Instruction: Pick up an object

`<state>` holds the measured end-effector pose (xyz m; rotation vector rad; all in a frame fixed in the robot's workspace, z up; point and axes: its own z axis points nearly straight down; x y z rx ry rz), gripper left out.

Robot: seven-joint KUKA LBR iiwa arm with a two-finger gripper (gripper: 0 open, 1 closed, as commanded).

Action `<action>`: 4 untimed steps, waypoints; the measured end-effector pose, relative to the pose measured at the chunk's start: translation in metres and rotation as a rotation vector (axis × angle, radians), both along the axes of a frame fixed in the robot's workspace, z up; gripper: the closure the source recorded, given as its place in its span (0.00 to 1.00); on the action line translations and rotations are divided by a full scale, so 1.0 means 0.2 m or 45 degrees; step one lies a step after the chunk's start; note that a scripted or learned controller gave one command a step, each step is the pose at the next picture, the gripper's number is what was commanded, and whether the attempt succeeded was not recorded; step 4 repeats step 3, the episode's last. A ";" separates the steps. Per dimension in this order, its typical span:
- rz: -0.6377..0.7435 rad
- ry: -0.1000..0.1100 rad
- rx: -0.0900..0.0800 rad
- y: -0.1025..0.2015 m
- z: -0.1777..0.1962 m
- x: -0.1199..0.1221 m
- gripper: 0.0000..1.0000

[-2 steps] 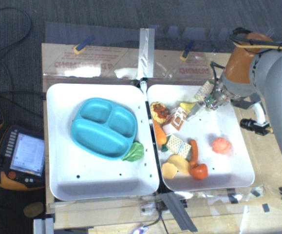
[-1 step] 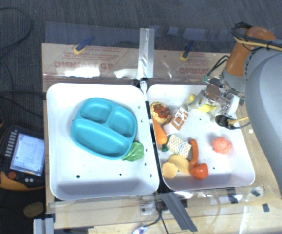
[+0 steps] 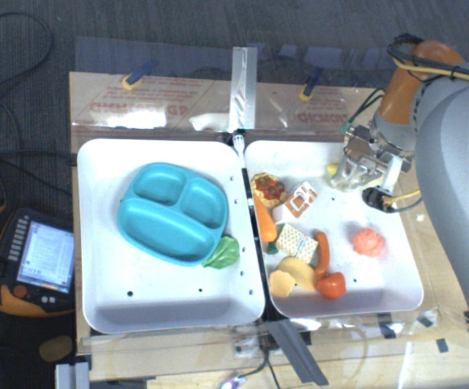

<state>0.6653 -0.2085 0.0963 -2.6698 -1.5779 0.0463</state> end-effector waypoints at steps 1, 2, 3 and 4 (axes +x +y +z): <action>0.324 -0.058 -0.019 -0.01 0.38 -0.28 1.00; 0.250 -0.059 -0.022 -0.04 1.09 -0.13 1.00; -0.049 -0.055 -0.030 0.01 1.89 -0.05 1.00; -0.049 -0.055 -0.030 0.01 1.89 -0.05 1.00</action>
